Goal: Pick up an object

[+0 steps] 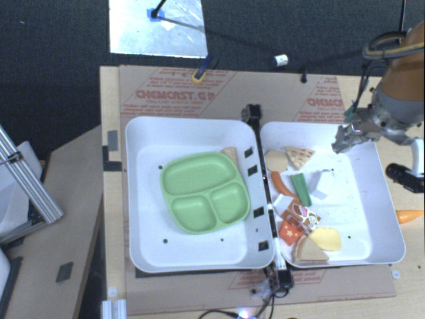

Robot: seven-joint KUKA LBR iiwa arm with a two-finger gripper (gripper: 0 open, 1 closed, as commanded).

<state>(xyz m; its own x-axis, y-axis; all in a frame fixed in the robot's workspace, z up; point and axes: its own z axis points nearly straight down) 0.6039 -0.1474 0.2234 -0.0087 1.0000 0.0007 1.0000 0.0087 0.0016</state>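
End effector (346, 140) above right bin (382, 198); food toys (302, 208) clustered left.

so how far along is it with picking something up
Nothing looks picked yet. The gripper hangs over the right bin's far right corner, with no item seen between its fingers. The toy food lies in that bin; the green tray sits in the left one. Descent, grasp and lift remain.

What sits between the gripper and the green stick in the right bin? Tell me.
In the camera view, bare white floor of the right bin lies between the gripper and the green stick, except a small grey piece beside the stick.
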